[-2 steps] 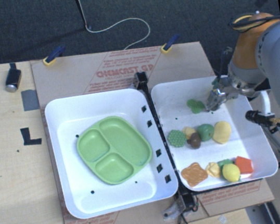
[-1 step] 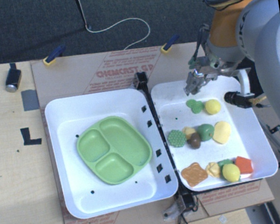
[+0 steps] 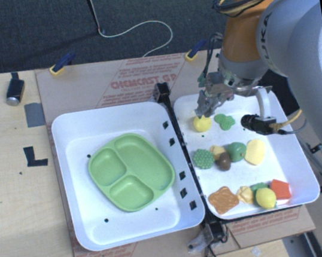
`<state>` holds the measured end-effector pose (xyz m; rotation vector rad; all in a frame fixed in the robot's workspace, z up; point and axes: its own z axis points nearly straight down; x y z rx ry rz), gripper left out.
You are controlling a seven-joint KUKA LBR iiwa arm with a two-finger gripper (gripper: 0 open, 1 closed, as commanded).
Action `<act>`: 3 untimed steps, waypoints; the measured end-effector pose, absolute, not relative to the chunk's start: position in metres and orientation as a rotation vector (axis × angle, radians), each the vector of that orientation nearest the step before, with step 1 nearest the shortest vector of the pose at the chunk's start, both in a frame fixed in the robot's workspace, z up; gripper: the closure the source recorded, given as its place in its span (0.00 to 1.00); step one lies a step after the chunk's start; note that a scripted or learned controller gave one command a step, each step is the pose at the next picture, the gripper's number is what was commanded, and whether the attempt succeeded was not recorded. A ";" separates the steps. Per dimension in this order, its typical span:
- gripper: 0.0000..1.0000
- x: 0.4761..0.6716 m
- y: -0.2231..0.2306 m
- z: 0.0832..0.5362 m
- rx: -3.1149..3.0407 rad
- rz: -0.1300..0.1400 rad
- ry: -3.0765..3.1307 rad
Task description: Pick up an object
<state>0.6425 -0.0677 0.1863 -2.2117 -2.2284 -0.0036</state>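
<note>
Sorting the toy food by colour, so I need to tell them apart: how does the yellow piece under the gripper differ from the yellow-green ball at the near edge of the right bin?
The yellow piece lies at the far end of the right bin, directly below the gripper; the yellow-green ball lies at the near end. The yellow piece is a warmer yellow, the ball greener. The ball is hemmed in by a red piece; the yellow piece has a green piece beside it. Both are small and rounded.

From my seat the two shallow white bins (image 3: pixel 76 168) look like smooth, slightly glossy plastic, and the green compartment tray (image 3: pixel 131 170) at nine o'clock looks matt plastic. I see a pale wood-grain bench (image 3: pixel 16 208) under brown printed cardboard (image 3: pixel 136 83), and the arm's grey shell (image 3: pixel 297 30) shines like smooth painted metal.
</note>
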 end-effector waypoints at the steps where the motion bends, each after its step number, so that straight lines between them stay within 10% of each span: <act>1: 1.00 0.601 -0.018 0.345 -2.219 -0.020 -2.237; 3: 1.00 0.552 0.119 0.382 -2.206 -0.008 -2.236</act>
